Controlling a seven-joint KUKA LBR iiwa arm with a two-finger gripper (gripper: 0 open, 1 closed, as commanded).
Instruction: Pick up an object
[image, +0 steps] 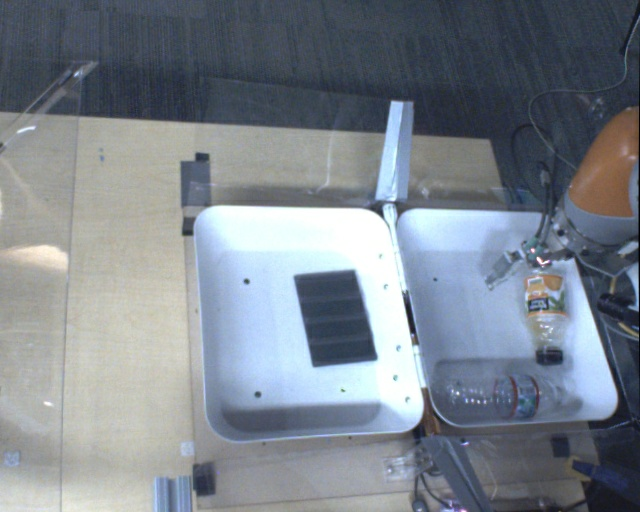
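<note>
You could read no text anywhere on the bench. The small bottle in the right bin wore an orange, white and green label, but its printing was too blurred for you to make out a word or brand. The clear bottle lying along that bin's near wall carried a band with blue and red patches, equally unreadable. The dark ridged block in the left bin bore no lettering you could see.
</note>
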